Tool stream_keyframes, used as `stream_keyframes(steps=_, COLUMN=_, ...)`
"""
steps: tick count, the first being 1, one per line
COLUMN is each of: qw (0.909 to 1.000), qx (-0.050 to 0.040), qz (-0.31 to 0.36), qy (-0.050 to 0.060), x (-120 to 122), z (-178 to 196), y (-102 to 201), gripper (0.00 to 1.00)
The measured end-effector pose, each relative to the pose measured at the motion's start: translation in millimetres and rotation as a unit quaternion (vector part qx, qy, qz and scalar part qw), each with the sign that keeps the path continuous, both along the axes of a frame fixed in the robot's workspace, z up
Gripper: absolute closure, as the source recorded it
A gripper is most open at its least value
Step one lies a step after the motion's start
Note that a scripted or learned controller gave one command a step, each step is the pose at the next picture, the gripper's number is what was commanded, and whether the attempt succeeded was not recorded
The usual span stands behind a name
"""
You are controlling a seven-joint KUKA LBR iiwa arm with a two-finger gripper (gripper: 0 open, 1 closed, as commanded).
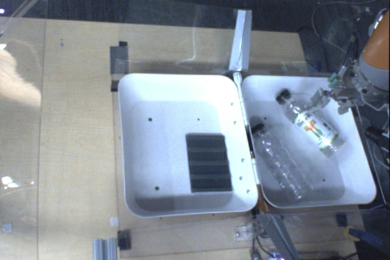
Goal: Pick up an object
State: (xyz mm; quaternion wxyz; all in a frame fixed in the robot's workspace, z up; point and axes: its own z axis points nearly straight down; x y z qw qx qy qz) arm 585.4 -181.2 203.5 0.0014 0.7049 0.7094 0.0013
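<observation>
The labelled bottle (309, 123) looks light, slick and crushable, best gripped across its middle; whether the gripper (334, 96) is open cannot be told.

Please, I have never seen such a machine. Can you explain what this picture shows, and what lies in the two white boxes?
One fixed camera looks down at a slant on a wooden bench. At the right edge is a grey robot arm with an orange band; its gripper hangs over the right shallow white bin. That bin contains a clear plastic bottle with a black cap and colourful label and a second clear plastic bottle without label. The left shallow white bin contains a flat black ribbed block. I see nothing held between the gripper's fingers.
</observation>
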Motion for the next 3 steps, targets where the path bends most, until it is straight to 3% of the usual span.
stream_keyframes(steps=1, qw=0.9957, qx=-0.0012, qz=0.093, qy=-0.003, x=22.4, z=-104.5, y=-3.3, gripper=0.00)
stream_keyframes(steps=3, qw=0.9899, qx=0.0077, qz=0.141, qy=0.005, x=33.0, z=-111.1, y=-14.9, gripper=0.00)
